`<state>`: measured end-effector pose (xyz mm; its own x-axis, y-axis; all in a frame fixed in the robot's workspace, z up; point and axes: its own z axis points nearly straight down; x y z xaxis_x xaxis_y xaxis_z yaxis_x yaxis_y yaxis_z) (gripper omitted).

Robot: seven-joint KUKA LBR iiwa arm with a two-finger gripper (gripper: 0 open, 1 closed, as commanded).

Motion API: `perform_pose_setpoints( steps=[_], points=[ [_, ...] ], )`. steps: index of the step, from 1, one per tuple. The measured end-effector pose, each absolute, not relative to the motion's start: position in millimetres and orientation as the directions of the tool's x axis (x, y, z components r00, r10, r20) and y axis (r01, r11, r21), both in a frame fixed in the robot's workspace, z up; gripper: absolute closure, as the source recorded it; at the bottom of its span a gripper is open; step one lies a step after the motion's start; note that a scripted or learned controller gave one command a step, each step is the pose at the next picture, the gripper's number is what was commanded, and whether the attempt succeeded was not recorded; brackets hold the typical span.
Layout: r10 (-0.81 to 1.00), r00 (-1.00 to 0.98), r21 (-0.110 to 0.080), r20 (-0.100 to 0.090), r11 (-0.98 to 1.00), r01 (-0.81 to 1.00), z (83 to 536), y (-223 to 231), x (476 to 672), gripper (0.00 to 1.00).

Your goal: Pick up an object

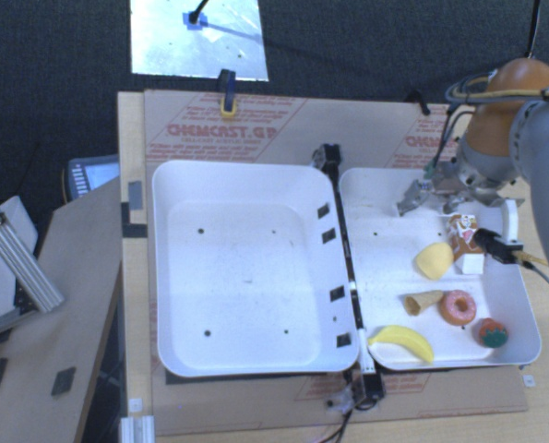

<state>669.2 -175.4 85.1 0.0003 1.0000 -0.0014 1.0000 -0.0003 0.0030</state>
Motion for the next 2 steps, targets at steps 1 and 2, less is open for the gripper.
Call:
perform_pose_setpoints(
  steps=[1,2],
  points=[
    [1.000,0.000,0.004,-0.002,0.000,1.000,86,-192,669.5,0.00],
    [1.000,0.000,0.018,-0.007,0.000,1.000,261,-208,671.1,0.00]
  ],
)
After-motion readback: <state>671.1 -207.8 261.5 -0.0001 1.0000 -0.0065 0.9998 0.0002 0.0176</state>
